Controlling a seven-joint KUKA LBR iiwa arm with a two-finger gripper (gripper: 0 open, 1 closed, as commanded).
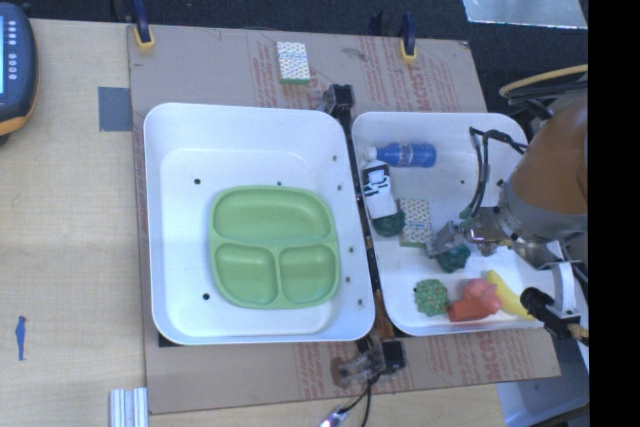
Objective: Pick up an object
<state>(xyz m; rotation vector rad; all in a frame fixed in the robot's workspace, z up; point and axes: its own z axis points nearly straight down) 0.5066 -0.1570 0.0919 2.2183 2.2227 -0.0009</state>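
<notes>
Over the right bin (400, 130), in the camera view, the hand (447, 240) is low, directly above a dark teal object (455, 258), touching or almost touching it. I cannot tell its state. A green ball (431, 296) and a red object (476, 300) lie just beyond it, toward the bin's near edge.

Teal object (455, 258) partly under the arm (545, 185)

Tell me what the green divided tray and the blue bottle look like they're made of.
Green divided tray: probably molded plastic, matte, with an even color and soft rounded compartment edges. Blue bottle: likely plastic with a white cap, slightly glossy; too small to be sure.
</notes>
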